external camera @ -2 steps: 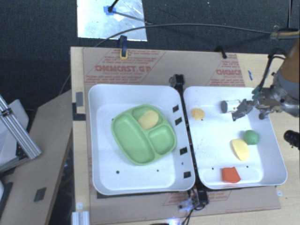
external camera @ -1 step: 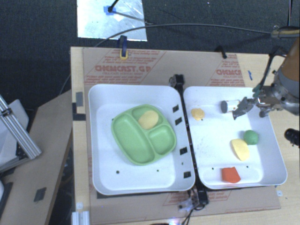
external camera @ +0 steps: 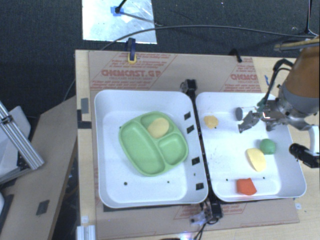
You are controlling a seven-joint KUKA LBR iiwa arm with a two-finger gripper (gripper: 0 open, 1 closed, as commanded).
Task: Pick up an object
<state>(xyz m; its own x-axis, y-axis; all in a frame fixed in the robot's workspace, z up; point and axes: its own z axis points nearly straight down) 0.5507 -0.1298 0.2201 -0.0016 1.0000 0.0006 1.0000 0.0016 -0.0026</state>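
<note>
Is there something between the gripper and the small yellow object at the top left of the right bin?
Nothing visible. The gripper hangs over bare floor of the right bin, and the small yellow object lies to its left in the view with only white floor between them.

**Materials and surface finishes on the bench**

Two bins [external camera: 107,134] of smooth, faintly glossy white plastic rest on printed brown cardboard [external camera: 165,69]. The green divided plate [external camera: 142,154] is matt plastic. The yellow piece [external camera: 256,159], green ball [external camera: 268,146] and orange block [external camera: 246,186] look smooth and matt. A reflective foil sheet [external camera: 100,14] lies on dark cloth [external camera: 35,44]. The gripper [external camera: 246,120] is dull grey metal.
</note>
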